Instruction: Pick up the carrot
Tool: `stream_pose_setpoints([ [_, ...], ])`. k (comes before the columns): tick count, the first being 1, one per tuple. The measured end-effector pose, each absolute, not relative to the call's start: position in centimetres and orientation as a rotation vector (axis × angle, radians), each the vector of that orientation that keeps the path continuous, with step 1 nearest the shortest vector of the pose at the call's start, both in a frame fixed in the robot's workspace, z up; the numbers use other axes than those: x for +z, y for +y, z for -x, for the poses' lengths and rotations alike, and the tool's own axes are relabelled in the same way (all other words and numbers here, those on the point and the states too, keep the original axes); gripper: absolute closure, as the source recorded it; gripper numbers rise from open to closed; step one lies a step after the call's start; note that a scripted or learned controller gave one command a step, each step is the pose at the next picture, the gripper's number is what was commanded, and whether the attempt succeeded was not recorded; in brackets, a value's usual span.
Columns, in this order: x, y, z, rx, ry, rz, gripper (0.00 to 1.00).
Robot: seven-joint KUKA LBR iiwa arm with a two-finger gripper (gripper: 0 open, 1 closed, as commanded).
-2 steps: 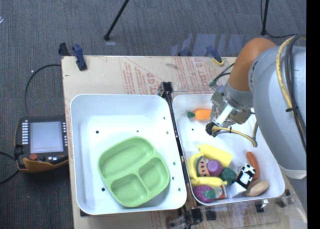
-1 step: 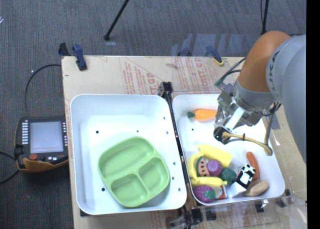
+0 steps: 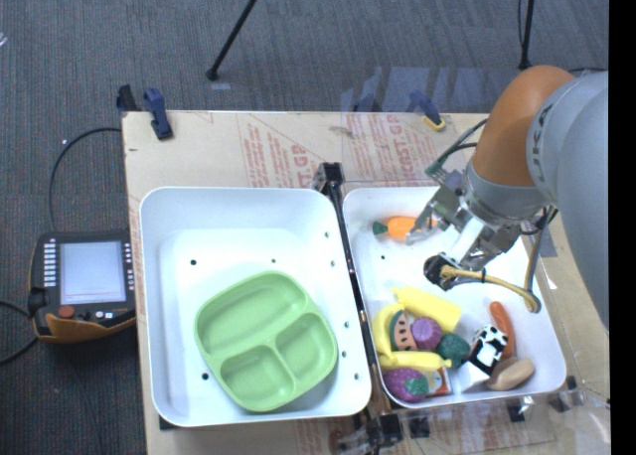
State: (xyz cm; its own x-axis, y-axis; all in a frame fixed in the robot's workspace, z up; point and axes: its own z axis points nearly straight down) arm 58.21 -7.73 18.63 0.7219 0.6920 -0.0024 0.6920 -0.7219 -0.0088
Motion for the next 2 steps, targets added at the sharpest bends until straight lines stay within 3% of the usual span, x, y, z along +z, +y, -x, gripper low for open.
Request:
stream_pose_setpoints([
  [1, 8.5, -9.3, -61.7, 0.004, -1.305, 2.851, 0.0],
  [2, 8.7, -10.6, -62.9, 0.018, -0.745, 3.042, 0.0],
])
